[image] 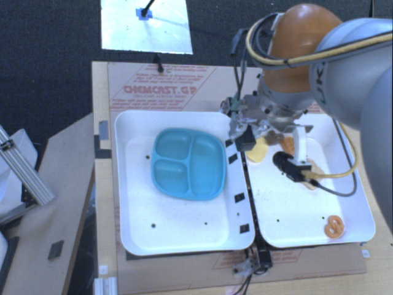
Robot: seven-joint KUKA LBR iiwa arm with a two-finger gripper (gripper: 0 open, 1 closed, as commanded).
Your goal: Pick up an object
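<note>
**Pick not yet made: hand low at the right bin's inner wall**

Nothing appears lifted. The hand [244, 135] sits low at the near-left corner of the right shallow white bin [295, 217], close against the ridge where the 2 bins meet. The arm's bulk hides its tips, so I cannot tell whether it is spread or pressed together, and no item shows in its hold.

The likeliest target, a pale yellow flat chunk [258, 152], lies on the bin floor just beside the hand. A small orange piece [287, 145] lies near it, and an orange pretzel-shaped toy [333, 226] rests well apart, by the far-right corner. By my reading, the grasp, the lift and the clearing of the rim are all left.

Room is tight here: the shared ridge runs along one side. The right bin's middle floor is open. The left shallow white bin [132, 223] carries a blue divided plastic plate [187, 163], with bare floor around it.
</note>
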